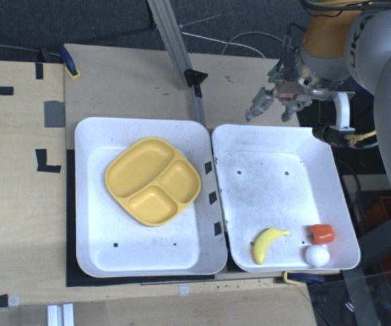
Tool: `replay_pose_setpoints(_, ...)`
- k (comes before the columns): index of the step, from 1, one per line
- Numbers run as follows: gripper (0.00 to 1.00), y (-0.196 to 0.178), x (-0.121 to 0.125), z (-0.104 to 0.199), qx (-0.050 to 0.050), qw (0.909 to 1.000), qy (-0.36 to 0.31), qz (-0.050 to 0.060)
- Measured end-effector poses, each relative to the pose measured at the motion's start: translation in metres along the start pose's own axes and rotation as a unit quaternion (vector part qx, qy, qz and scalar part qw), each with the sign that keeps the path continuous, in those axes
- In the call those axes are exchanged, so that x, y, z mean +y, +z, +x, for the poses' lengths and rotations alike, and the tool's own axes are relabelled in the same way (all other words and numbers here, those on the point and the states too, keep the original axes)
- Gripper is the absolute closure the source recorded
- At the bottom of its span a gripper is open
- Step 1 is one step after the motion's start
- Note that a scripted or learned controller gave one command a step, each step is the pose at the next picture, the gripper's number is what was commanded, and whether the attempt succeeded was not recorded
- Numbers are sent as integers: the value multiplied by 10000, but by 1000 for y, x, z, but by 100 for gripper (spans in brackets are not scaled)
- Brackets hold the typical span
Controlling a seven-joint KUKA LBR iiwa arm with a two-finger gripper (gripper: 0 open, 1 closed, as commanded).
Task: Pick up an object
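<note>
A yellow banana (pixel 268 242) lies near the front edge of the right bin (pixel 277 151). Beside it in the front right corner sit a small orange block (pixel 322 233) and a white ball (pixel 317 255). A yellow divided plate (pixel 152 180) rests in the left bin (pixel 90 202). My gripper (pixel 273 108) hangs above the back edge of the right bin, far from all the objects. Its two fingers are spread apart with nothing between them.
A slanted metal pole (pixel 175 36) rises behind the bins, just left of the gripper. Cables (pixel 249 43) run over the bench at the back. A yellow-and-blue clamp (pixel 69 63) sits at the bench's back left.
</note>
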State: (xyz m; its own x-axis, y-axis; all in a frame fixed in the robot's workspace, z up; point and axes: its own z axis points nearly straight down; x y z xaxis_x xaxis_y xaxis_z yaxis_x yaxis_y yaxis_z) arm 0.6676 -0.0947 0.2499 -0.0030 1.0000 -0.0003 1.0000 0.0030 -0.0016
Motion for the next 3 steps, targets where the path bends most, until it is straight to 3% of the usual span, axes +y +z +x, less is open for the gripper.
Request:
replay_pose_setpoints(1, 0, 0, 0, 0, -2, 10000, 0, 0)
replay_pose_setpoints(3, 0, 110, 2, 2, -3, 10000, 0, 20)
